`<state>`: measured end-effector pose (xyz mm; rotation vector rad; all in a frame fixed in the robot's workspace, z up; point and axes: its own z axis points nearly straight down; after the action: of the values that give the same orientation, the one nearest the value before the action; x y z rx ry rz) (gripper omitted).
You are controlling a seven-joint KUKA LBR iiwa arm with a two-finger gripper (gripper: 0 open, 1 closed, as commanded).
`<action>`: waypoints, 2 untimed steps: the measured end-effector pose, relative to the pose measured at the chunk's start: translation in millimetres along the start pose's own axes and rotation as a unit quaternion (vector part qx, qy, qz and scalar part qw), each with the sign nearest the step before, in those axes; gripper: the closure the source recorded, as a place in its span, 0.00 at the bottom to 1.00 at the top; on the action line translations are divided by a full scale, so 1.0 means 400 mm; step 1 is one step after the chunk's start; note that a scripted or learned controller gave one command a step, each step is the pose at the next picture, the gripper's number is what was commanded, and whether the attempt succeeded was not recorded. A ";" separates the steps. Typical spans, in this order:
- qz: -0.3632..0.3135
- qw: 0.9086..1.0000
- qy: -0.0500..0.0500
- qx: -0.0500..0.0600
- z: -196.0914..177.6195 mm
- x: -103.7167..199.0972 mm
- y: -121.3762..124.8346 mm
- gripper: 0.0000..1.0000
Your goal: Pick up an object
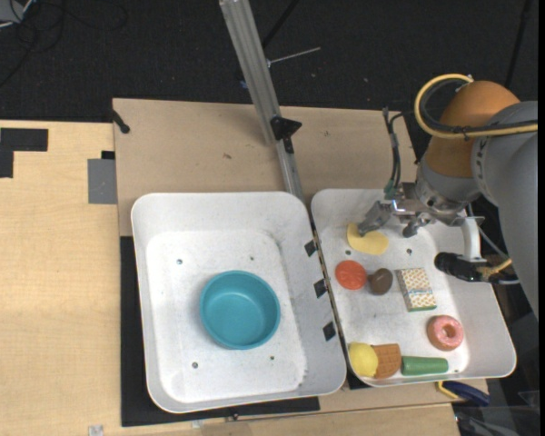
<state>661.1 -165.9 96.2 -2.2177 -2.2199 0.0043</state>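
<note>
The right bin [490,357] holds several small items: a flat yellow piece [368,242], a red-orange round thing [351,274], a brown lump [380,282], a patterned block [417,289], a pink donut [446,332], a yellow lemon [363,360], an orange-brown block [388,359] and a green piece [424,365]. My gripper [391,222] hangs open over the bin's far part, just above and behind the yellow piece. Its fingers are spread with nothing between them.
A teal bowl [240,309] sits in the left bin [163,216]. A slanted metal rail [259,71] rises behind the bins. Cables and a black fitting [459,265] hang off the wrist at the right bin's right side.
</note>
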 end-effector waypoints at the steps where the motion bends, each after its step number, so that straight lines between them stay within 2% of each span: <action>1: 0.000 1.000 -0.001 -0.002 -0.033 -0.001 0.003 1.00; 2: 0.000 1.000 -0.001 -0.005 -0.181 -0.019 -0.001 1.00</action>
<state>661.0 -173.7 168.6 -2.2239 -2.2253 -0.0041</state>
